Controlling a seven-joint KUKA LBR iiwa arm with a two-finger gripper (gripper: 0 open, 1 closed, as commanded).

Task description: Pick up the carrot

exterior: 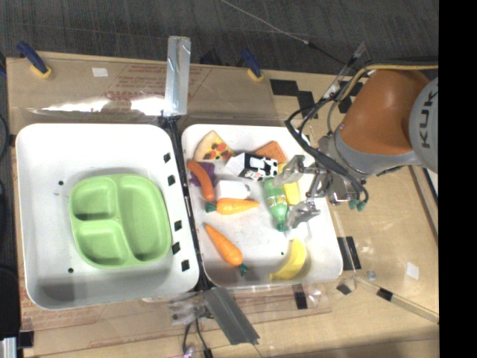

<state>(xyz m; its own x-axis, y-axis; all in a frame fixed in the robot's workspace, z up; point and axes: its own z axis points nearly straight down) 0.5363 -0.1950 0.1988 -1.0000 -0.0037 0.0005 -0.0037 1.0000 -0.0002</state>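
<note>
Hovering mid-right w/ jaws seemingly open, gripper point(298, 192) should shift left, centre over carrot point(236, 206) & descend squarely.

My bench point(387, 222) is tan, with black tape marks. Two shallow white bins sit directly on it, side by side and touching: the left bin point(37, 155) and the right bin point(328, 256). Blue clamps point(33, 60) grip its far edge.
</note>
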